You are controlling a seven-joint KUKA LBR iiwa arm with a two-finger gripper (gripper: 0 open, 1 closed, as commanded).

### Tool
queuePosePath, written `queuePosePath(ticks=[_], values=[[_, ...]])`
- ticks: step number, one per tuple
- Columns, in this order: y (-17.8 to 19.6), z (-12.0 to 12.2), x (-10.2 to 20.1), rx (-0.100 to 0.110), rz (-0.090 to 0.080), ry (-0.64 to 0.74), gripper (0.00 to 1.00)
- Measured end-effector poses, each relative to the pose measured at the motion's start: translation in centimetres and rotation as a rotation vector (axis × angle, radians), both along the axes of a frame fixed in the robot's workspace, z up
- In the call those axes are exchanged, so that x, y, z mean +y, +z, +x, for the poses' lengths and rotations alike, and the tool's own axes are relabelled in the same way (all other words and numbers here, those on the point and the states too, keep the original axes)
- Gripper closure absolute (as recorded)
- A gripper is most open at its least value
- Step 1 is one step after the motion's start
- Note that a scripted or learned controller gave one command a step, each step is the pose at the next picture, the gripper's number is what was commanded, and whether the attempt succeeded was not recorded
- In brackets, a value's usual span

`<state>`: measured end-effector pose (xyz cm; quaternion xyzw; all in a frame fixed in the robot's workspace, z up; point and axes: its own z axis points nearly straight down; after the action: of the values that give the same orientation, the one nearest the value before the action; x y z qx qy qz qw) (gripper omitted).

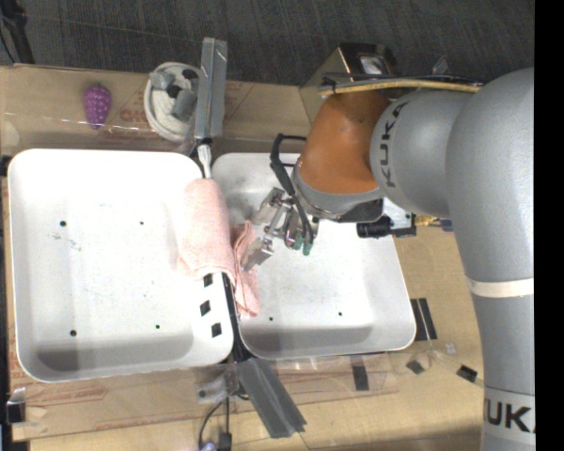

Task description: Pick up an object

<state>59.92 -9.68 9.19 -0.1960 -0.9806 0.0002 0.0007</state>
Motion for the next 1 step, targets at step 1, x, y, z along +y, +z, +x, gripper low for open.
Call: queuePosePath(ticks=[1], values=[[10.19, 1.70, 2.75, -0.004, -0.001, 0.079, 0.00]])
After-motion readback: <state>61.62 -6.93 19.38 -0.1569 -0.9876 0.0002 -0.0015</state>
